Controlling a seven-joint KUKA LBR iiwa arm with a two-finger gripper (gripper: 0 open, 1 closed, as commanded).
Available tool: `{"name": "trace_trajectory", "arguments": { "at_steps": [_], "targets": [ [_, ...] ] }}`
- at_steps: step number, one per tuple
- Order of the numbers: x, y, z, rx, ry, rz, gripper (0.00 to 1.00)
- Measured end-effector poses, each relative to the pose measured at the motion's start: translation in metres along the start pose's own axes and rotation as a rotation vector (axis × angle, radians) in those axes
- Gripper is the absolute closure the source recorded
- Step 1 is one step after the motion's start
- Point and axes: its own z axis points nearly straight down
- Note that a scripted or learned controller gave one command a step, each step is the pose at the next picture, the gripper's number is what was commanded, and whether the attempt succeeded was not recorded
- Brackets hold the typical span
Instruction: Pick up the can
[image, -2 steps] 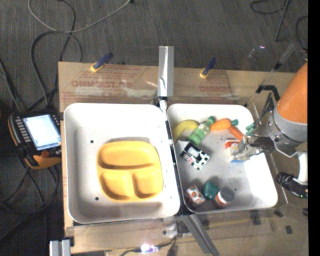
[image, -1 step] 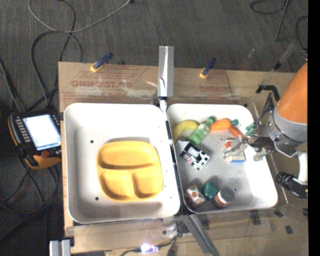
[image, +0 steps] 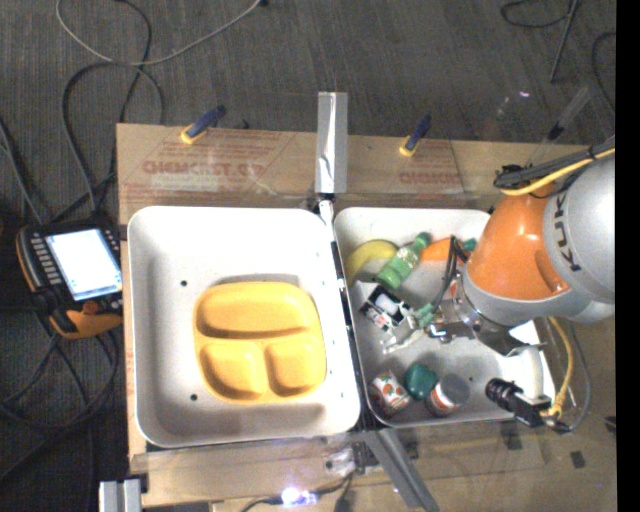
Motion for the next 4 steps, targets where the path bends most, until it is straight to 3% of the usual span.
{"name": "trace_trajectory", "arguments": {
  "at_steps": [1, 2, 3, 4],
  "targets": [
    [-0.091, 0.051, 0.02, -0.003, -0.003, -0.086, 0.0],
    [-0.035, 0.05, 0.044, -0.015, -0.008, 0.037, 0.0],
    [-0.032, 0.128, 0.045, 0.004, -0.006, 0.004, 0.0],
    [-0.038, 0.152, 0.048, 0.094, 0.018, 0.1, 0.0]
  ]
}}
